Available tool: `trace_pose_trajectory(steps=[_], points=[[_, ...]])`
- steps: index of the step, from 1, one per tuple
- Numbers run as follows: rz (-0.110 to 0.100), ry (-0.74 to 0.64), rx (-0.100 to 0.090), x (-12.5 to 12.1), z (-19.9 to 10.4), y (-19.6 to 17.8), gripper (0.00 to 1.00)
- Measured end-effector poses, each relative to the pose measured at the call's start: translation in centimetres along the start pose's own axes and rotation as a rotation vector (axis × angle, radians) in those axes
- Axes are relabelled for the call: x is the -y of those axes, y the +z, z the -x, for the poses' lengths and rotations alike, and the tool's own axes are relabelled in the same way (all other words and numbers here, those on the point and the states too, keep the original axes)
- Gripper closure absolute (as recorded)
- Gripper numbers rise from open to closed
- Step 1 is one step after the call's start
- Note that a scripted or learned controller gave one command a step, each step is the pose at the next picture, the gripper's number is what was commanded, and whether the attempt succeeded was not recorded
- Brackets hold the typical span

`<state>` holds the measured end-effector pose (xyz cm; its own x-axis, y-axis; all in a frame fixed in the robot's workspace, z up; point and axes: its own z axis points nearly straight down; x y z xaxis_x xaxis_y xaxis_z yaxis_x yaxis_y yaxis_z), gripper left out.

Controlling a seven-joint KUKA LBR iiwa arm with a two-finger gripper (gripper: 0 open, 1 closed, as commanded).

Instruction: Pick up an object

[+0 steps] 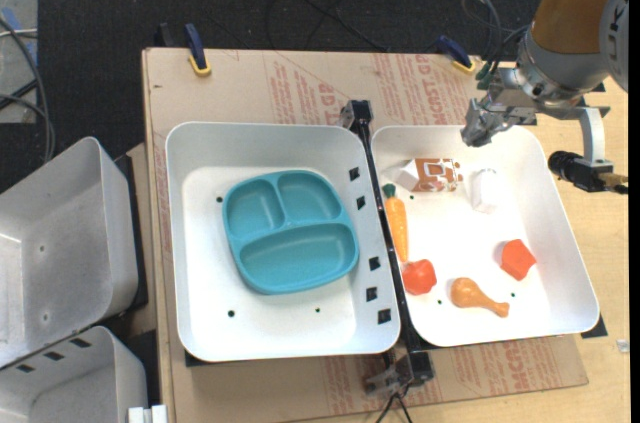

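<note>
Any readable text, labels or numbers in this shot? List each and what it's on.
Red print along the top of the cardboard sheet: shows reversed or upside down, too blurred to read.
Red print on the cardboard's bottom edge: also too blurred to read.
Small brown and white carton in the right bin: has a printed pattern, no legible words.
Nothing else carries text.

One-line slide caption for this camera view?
Gripper hovers above the right bin's far edge, over toy food; blue divided plate lies in the left bin.
</note>
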<state>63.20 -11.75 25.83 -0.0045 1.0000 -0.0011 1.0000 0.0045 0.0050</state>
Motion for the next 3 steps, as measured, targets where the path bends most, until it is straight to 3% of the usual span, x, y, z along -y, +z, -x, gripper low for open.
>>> trace_pose_trajectory(steps=[3], points=[[-0.007, -0.004, -0.002, -0.1, -14.8, 1.7, 1.0]])
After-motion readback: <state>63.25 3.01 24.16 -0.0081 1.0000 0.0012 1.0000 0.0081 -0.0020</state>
